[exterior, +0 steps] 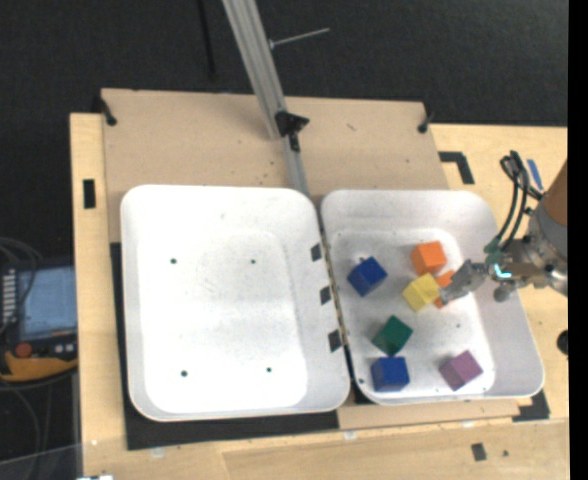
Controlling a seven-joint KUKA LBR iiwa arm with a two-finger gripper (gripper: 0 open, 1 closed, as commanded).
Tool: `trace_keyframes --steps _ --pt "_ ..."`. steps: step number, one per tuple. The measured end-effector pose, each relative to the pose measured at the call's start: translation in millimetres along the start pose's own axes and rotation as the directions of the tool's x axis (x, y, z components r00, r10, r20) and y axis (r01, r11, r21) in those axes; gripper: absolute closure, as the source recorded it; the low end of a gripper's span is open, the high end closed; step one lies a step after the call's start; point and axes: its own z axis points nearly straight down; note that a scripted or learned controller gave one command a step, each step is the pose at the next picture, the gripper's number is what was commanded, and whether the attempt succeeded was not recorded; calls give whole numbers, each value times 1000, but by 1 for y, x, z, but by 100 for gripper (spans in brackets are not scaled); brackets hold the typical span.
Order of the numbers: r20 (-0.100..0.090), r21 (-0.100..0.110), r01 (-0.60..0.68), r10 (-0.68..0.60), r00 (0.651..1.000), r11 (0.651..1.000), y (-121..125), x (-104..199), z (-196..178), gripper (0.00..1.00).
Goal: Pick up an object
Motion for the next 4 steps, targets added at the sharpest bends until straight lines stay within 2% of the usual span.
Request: trace_keyframes --steps 1,2,4 --pt "2 -5 -2 2 1000 1000 1 0 -2 0" --pt "2 2 -4 4 1000 1000 2 -5 60 0" --pt "5 -6 -4 4 1000 1000 -2 -6 149 0"
